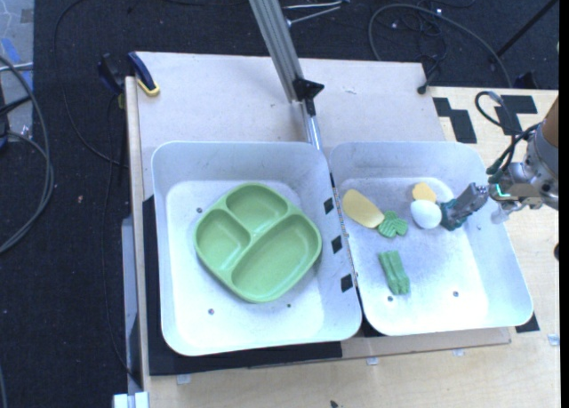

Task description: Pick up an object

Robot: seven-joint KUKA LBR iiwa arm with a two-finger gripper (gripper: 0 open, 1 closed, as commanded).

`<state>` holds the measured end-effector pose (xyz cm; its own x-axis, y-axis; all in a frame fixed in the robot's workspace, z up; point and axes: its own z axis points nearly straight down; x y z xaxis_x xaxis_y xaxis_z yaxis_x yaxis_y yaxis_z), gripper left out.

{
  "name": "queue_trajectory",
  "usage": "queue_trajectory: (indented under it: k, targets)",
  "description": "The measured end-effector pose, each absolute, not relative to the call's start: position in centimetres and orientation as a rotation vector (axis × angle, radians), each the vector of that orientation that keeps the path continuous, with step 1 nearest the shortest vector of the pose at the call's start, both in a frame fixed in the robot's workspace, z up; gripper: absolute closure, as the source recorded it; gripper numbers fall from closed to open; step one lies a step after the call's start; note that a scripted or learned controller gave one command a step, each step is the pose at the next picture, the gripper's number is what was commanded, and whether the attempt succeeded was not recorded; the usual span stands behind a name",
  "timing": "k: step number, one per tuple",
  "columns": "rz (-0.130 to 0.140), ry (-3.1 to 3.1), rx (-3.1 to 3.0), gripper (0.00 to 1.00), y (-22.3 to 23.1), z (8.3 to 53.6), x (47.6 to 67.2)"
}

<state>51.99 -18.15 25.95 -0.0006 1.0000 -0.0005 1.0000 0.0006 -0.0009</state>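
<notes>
A pale wooden bench (222, 100) stands on a dark floor strewn with black cables (62, 86), and a grey metal strut (271, 20) slants down from the top of the view to the joint between two shallow white bins. The left bin (178, 308) holds a light green divided plate (258, 242), smooth and moulded with three compartments, lying near the bin's middle and leaving bare white floor along its front and left walls. The right bin (480, 291) carries the small objects, all gathered in its rear half: a flat yellow oval piece (363, 208) near the dividing wall, a small dark green ruffled piece (393, 228) touching its lower right end, a white egg-shaped object (426, 214) just beside that, and a small yellow-orange rounded piece (424, 192) directly behind the white one. A ribbed green elongated piece (394, 273) lies apart toward the front, with open floor to its right. The gripper (456, 213) reaches in from the right edge, its dark tip low and just beside the white egg-shaped object; whether the jaws stand open or closed cannot be told, and nothing is seen held between them.
</notes>
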Motion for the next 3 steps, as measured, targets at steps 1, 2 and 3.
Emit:
queue_trajectory:
  k: [1, 2, 3]
  targets:
    - [0.001, -2.223, -2.221, 0.0, -18.2, 26.0, 52.0]
    - [0.003, -2.218, -2.218, 0.0, -17.2, 21.1, 51.7]
    - [0.004, -2.218, -2.219, 0.0, -17.0, 16.8, 51.9]
